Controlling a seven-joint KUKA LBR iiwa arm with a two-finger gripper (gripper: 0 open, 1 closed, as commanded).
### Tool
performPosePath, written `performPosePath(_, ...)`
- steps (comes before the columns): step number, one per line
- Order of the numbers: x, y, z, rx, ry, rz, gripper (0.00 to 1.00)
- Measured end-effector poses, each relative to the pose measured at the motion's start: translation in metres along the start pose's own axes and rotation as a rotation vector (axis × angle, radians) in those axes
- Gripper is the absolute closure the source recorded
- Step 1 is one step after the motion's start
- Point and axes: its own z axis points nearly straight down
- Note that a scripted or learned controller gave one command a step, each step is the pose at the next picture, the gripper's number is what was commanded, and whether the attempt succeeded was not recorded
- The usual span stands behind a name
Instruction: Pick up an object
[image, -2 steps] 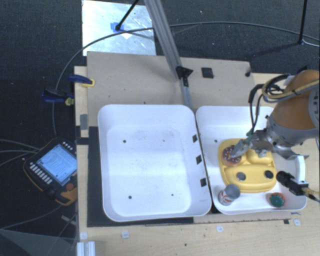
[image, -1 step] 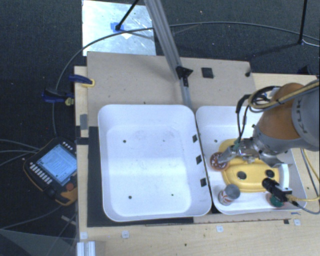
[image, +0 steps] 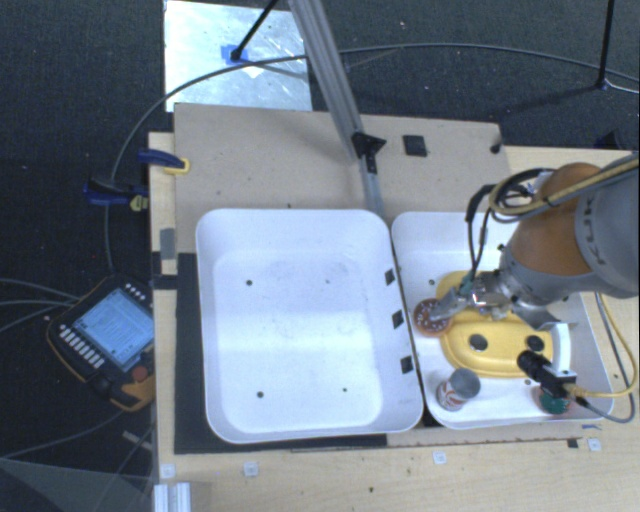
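Note:
My gripper (image: 468, 298) hangs low over the right bin (image: 420, 240), above the near end of a yellow rounded object (image: 485, 345) that has a dark hole in its top. Just left of the gripper lies a small round brown ring with pale speckles (image: 433, 316). A small grey cylinder with a red base (image: 459, 389) stands near the bin's front edge. A small green object (image: 553, 404) sits at the bin's front right corner. The wrist hides part of the yellow object.
The left bin (image: 215, 250) stands beside the right one, with black clips (image: 398, 318) along the shared wall. A metal pole (image: 340, 90) slants over the bench at the back. A teach pendant (image: 105, 335) lies on the floor at the left.

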Motion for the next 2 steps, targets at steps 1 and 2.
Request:
performPosePath(1,0.003,0.004,-0.015,-0.007,0.007,-0.004,1.00)
performPosePath(2,0.010,0.005,-0.061,0.014,-0.010,0.003,1.00)
